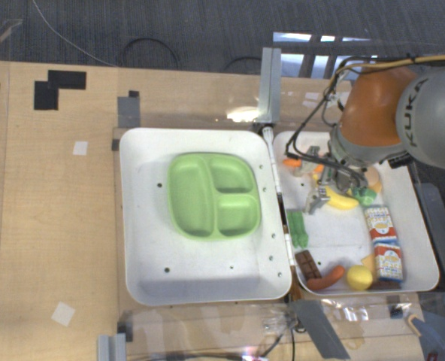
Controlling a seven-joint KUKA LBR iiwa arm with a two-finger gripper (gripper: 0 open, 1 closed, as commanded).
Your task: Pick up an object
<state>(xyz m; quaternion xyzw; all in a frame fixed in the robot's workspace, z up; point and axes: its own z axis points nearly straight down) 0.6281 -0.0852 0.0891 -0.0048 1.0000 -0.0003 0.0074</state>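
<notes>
My gripper (pixel 320 199) hangs low in the upper part of the right bin (pixel 427 256), under the orange-banded wrist (pixel 373 107). A yellow banana (pixel 345 202) lies just to its right, touching or nearly touching it. A green oblong piece (pixel 298 229) lies just below the gripper by the bin's left wall. An orange piece (pixel 292 163) sits above it, partly hidden by cables. I see nothing clearly held.
Along the right bin's right side and front lie a red and white carton (pixel 382 244), a lemon (pixel 359 277), a reddish sausage (pixel 326 278) and a brown bar (pixel 305 263). A small green item (pixel 367 196) sits beside the banana. The left bin (pixel 143 201) holds a green divided plate (pixel 211 195).
</notes>
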